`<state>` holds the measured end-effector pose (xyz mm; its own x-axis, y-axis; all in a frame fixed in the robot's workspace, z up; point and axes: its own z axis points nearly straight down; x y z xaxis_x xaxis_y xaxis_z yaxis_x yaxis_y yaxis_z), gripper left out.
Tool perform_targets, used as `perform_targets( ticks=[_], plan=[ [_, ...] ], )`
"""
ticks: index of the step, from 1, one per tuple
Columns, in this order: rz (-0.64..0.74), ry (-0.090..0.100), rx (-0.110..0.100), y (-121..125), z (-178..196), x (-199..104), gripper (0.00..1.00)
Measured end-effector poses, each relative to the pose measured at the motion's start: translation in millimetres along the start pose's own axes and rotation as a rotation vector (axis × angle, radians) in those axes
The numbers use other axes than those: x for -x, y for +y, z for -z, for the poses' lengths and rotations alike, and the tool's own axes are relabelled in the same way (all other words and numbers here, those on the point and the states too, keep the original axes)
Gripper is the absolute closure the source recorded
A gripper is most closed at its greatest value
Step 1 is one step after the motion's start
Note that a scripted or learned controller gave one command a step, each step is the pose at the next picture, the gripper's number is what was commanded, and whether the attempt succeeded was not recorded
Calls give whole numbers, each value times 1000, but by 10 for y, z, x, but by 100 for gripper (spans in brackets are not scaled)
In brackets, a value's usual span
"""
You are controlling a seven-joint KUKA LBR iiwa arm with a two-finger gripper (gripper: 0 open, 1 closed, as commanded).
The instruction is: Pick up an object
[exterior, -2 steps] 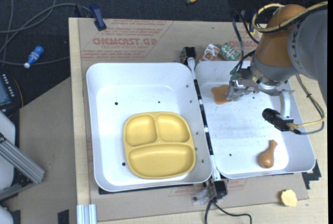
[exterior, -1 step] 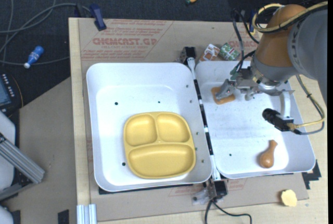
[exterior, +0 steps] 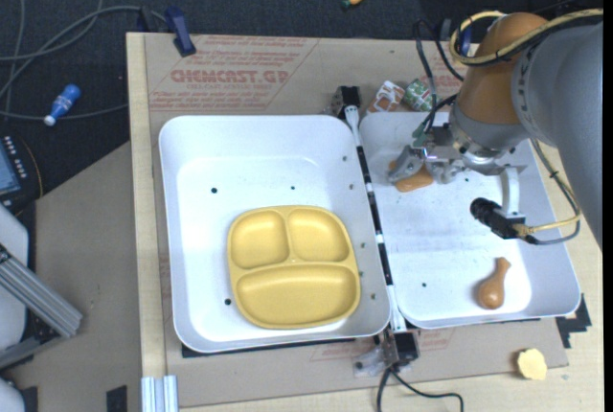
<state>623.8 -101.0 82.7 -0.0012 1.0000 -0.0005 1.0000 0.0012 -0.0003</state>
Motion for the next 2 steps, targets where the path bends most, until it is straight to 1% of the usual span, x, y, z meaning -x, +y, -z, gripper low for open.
perform_targets(
  ticks=[1, 2],
  plan=[
    [1, -1, 6, 370, 23, 31, 0],
    [0, 0, 4, 433, 21, -98, 0]
  ],
)
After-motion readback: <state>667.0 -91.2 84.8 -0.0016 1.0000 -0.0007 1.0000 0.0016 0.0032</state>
